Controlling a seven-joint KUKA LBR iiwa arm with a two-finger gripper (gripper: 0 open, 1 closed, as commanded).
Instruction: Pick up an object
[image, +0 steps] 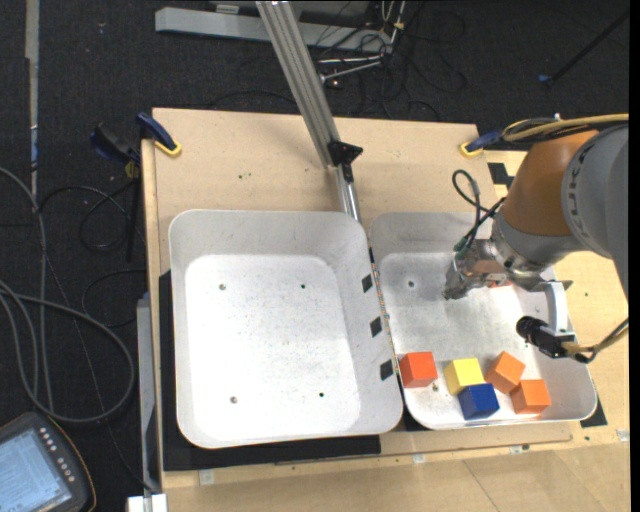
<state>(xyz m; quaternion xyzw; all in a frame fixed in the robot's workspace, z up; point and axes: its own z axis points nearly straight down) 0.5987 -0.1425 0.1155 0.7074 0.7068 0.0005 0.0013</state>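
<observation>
Several small blocks lie along the near edge of the right bin (425, 250): an orange block (418, 368), a yellow block (464, 375), a blue block (479, 401), and two more orange blocks (507, 369) (530, 396). My gripper (462, 283) hangs over the bin's middle, up and away from the blocks, with nothing visibly between its fingers. The grey arm with its orange band (545, 180) reaches in from the right.
The left bin (200, 240) sits beside the right one, their rims meeting at the centre. A slanted metal pole (305, 85) crosses the back of the bench. Clamps sit at the bench's far corners.
</observation>
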